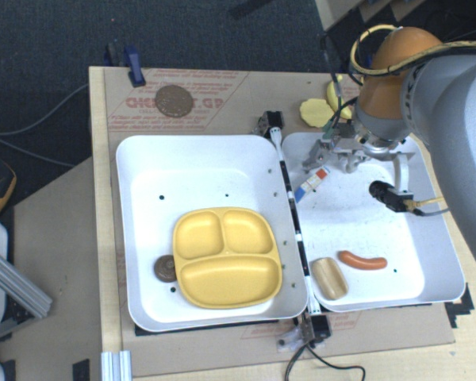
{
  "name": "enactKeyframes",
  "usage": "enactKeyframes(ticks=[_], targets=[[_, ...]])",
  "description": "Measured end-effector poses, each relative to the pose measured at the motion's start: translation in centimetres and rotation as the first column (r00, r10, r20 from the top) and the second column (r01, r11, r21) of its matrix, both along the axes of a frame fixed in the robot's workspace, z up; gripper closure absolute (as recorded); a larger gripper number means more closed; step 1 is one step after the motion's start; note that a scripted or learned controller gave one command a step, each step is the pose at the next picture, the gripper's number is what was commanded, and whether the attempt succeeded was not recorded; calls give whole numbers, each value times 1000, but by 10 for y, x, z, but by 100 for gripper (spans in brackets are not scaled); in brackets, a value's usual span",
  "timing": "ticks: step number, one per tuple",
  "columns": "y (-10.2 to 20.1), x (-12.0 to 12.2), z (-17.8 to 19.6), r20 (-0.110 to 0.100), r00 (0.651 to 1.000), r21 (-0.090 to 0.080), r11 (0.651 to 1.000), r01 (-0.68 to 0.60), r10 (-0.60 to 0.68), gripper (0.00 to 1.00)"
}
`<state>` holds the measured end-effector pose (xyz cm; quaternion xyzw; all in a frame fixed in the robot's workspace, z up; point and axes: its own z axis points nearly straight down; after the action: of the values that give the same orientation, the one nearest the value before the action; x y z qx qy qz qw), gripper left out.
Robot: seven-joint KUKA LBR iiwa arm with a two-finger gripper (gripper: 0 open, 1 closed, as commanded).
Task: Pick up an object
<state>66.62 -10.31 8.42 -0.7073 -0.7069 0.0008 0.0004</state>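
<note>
My gripper (339, 154) hangs over the far left corner of the right bin (428, 284), under the orange band of the arm. Just below and left of it a small blue, white and red marker (311, 182) lies on the bin floor by the divider. It is close to the gripper, and whether they touch is unclear. At the bin's near side lie a red sausage (362, 261) and a tan bun (329, 278). The left bin (143, 165) holds a yellow divided plate (225, 257) and a brown disc (165, 268) at its left edge.
A black piece with a cable (389, 197) sticks out over the right bin, right of the gripper. Behind the bins on the cardboard lie a yellow toy (316, 112), a brown round disc (173, 100) and a blue clip (133, 66). The arm's grey body covers the upper right.
</note>
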Motion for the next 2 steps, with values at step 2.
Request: enactKeyframes(ticks=[2], targets=[[11,0,1,1,1000,1,1000,-1,1,0]])
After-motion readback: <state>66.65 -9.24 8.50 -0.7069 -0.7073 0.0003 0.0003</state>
